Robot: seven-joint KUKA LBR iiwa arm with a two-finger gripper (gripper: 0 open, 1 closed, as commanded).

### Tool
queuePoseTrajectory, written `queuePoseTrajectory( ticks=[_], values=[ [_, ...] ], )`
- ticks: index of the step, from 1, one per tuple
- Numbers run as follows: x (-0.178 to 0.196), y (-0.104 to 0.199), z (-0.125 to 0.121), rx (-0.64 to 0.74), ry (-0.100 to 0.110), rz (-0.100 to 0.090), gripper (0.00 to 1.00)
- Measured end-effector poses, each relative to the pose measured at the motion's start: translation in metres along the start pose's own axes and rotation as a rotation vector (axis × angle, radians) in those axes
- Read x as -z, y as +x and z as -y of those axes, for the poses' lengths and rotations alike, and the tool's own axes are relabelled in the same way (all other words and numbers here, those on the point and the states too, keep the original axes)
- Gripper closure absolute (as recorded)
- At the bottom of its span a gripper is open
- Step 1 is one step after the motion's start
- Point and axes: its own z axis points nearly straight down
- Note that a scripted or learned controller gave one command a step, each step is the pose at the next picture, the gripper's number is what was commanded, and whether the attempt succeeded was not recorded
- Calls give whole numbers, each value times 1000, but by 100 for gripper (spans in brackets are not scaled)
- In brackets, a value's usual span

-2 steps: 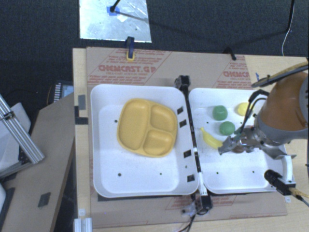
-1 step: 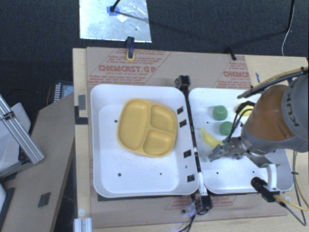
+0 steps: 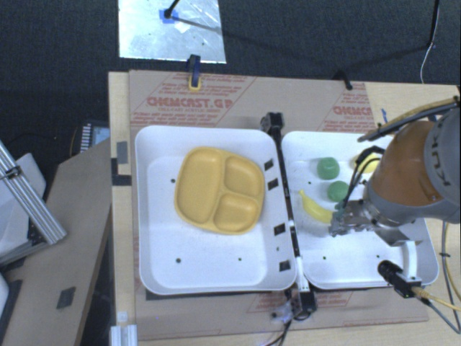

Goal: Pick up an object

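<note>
**Inspector:** Report the left bin.

**Assistant:** It holds one yellow divided plate, three compartments, lying flat near the bin's middle.

**Inspector:** And the right bin?

**Assistant:** Two green round pieces, the upper green piece and the lower green piece, close together. A yellow banana lies just below them, towards the divider.

**Inspector:** The arm?

**Assistant:** The grey arm is over the right bin. The gripper sits just beside the banana's right end, possibly touching it; the view is too blurred there to confirm.

**Inspector:** Finger state?

**Assistant:** Cannot tell. Nothing is visibly held between them.
</note>
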Motion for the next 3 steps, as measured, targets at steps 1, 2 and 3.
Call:
queuePoseTrajectory(
  ticks=[1,2,3],
  values=[
    [64,-1,-5,5,-6,1,100],
    [107,2,-7,5,-5,1,100],
    [156,11,-7,6,-5,1,100]
  ],
)
